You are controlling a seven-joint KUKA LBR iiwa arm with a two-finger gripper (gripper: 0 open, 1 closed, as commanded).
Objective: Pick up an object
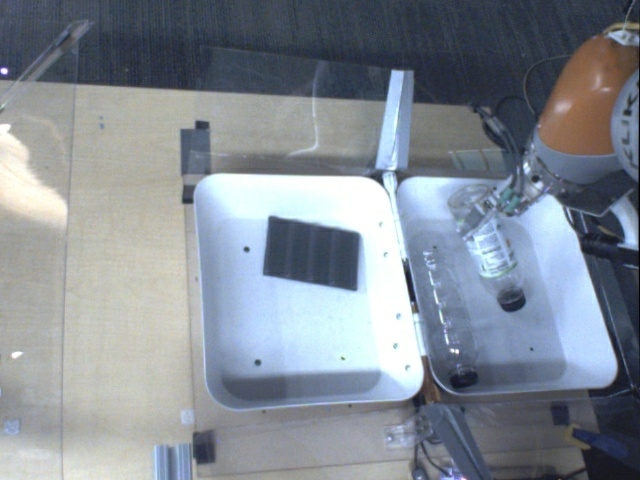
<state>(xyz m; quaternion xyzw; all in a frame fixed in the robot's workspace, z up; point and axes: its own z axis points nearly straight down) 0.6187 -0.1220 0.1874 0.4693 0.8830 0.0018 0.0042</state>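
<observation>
Fingers [505, 206] of the gripper [512, 200] pinch the base of a clear plastic bottle [494, 253] with a white label and dark cap, hanging tilted above the right bin [580, 268]. A second clear bottle [443, 308] lies along that bin's left wall. A dark ribbed slab [311, 253] lies in the left bin [230, 298]; both bins sit on a pale wooden worktop [100, 268] edged by dark carpet [250, 8].

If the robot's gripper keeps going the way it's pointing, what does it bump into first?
Most likely the clear plastic bottle in the right bin. The gripper points down and toward the view's left, and the bottle's upper end sits right at its tip. Depth is hard to judge from above, so it may be touching already.
</observation>
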